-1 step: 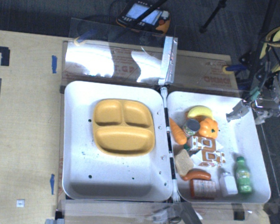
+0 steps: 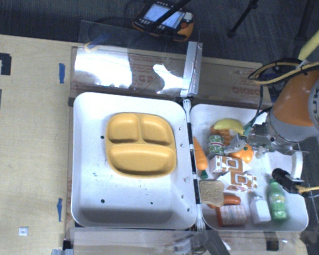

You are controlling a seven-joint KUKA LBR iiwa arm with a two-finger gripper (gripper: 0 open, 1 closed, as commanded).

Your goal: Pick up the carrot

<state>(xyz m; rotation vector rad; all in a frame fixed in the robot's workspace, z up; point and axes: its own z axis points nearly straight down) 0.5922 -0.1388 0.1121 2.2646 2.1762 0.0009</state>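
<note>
Camera view, itemised from left to right. Left bin (image 2: 86,145): white, shallow, holding one yellow divided tray (image 2: 141,143) with three compartments, set slightly far of the bin's middle. Right bin (image 2: 299,217): white, shallow, crowded.

Contents of right bin, as I see them: carrot (image 2: 200,155), orange, lying lengthwise against the bin's left wall, its narrow end pointing far; banana (image 2: 228,125), yellow, at the far side; small can with a red and green label (image 2: 216,142), just near of the banana; orange-and-white patterned carton (image 2: 234,173), in the middle; slice of brown bread (image 2: 211,192), near of the carrot and touching the carton's left corner; red-labelled jar (image 2: 233,214), lying on its side at the near edge; white bottle (image 2: 260,209), right of the jar; green bottle (image 2: 277,199), right again, near the right wall.

My gripper (image 2: 246,142): over the far middle of the right bin, between the banana and a small orange object (image 2: 245,154) just near of my tip. It stands well right of the carrot, apart from it. Whether my jaws are apart or together I cannot tell; the wrist body hides them. My arm (image 2: 297,105), grey with its orange band, enters from the right.

Beyond the bins: a handheld controller (image 2: 163,20) on the dark floor at the far side.
</note>
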